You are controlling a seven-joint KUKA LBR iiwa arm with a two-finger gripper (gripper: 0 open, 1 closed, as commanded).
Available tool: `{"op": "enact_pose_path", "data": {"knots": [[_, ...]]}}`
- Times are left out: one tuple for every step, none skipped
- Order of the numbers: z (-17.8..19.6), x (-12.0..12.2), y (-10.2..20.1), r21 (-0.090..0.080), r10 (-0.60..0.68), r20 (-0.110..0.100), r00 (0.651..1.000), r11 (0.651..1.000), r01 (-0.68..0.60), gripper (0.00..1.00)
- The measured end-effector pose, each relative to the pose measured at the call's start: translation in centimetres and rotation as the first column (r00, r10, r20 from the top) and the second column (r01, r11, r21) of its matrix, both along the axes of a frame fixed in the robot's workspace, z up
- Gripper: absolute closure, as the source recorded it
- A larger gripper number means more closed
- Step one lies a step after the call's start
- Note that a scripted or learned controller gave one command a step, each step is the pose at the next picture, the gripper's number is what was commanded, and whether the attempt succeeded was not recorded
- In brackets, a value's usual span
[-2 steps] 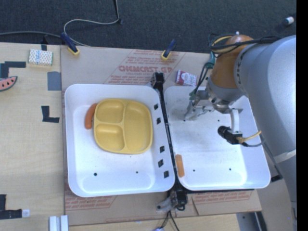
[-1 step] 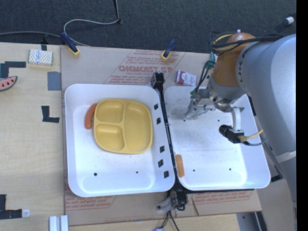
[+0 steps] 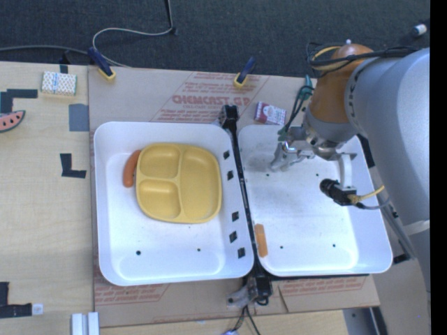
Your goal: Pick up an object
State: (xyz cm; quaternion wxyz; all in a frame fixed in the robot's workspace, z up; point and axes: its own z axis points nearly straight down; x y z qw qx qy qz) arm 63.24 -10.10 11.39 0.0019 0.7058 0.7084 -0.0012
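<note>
My gripper [image 3: 282, 158] hangs low over the back left part of the right bin [image 3: 314, 253], with bare white floor below it. A small orange piece [image 3: 260, 239] lies against this bin's left wall near the front, well away from the gripper. In the left bin [image 3: 160, 264] a yellow divided plate [image 3: 179, 182] lies flat. An orange sausage-shaped piece [image 3: 129, 169] rests against the plate's left edge. Nothing shows in the gripper's grasp.
A small red and white packet [image 3: 269, 113] lies on the cardboard just behind the right bin. A black divider [image 3: 236, 187] runs between the bins. Far left on the bench are a watermelon-slice toy [image 3: 10, 121] and a pale block [image 3: 59, 83].
</note>
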Motion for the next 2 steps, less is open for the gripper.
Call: {"op": "enact_pose_path", "data": {"knots": [[7.02, -11.51, 5.25, 0.005, -0.002, -0.001, 1.0, 1.0, 0.002, 1.0], [6.98, -11.54, 5.24, 0.005, -0.002, -0.003, 1.0, 1.0, 0.002, 0.0]]}}
